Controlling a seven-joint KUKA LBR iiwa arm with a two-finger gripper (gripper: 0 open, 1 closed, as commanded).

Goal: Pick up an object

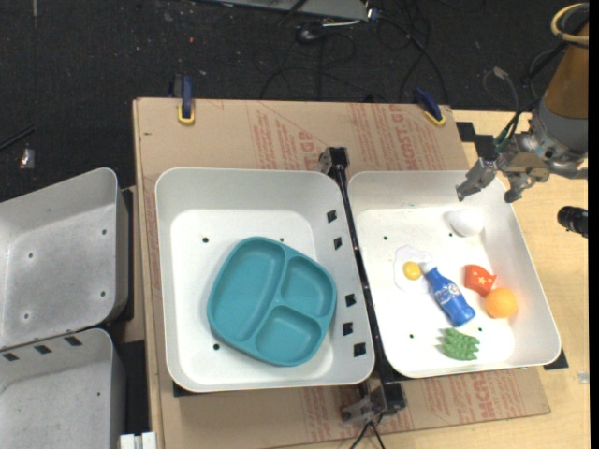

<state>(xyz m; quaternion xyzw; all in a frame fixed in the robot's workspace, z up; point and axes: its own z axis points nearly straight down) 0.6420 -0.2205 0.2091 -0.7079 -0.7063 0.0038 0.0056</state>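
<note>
My gripper (pixel 492 185) hangs open over the far right corner of the right bin (pixel 374 204), with nothing between its fingers. Just below it a white egg-like object (pixel 464 221) rests against the bin's far slope. Lower in the bin lie a fried-egg toy (pixel 410 269), a blue bottle (pixel 448 296), a red piece (pixel 479 278), an orange ball (pixel 501 303) and a green leafy toy (pixel 459 345).
The left bin (pixel 178 204) holds a teal divided plate (pixel 272 300). Grey metal trays (pixel 56 251) lie off the bench at the left. Clamps (pixel 185 100) hold the cardboard base at the back edge.
</note>
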